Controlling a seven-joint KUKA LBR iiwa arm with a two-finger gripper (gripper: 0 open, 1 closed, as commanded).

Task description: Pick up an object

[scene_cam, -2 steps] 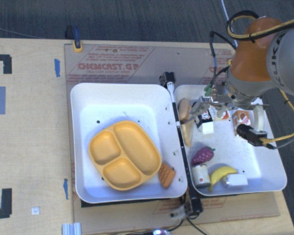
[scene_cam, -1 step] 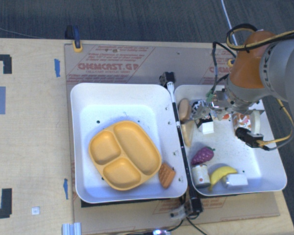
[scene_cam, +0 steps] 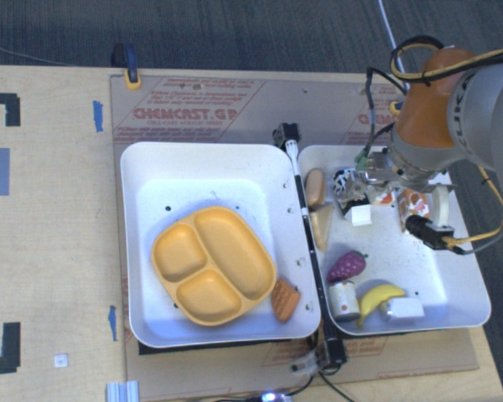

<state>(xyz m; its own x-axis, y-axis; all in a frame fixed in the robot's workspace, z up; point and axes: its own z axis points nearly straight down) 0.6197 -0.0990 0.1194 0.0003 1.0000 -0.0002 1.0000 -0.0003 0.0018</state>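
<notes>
**Inspector:** Reviewing progress: the gripper [scene_cam: 362, 177] sits low over the far end of the right bin [scene_cam: 465, 304], above a white block [scene_cam: 360, 215]. I cannot tell how it is set, nor that it holds anything.

**Clerk:** And the candidates?

**Inspector:** All lying in that bin: purple grapes [scene_cam: 346, 265], banana [scene_cam: 378, 296], the block. By my judgement nothing is lifted; grasp and raise both remain outstanding.
</notes>
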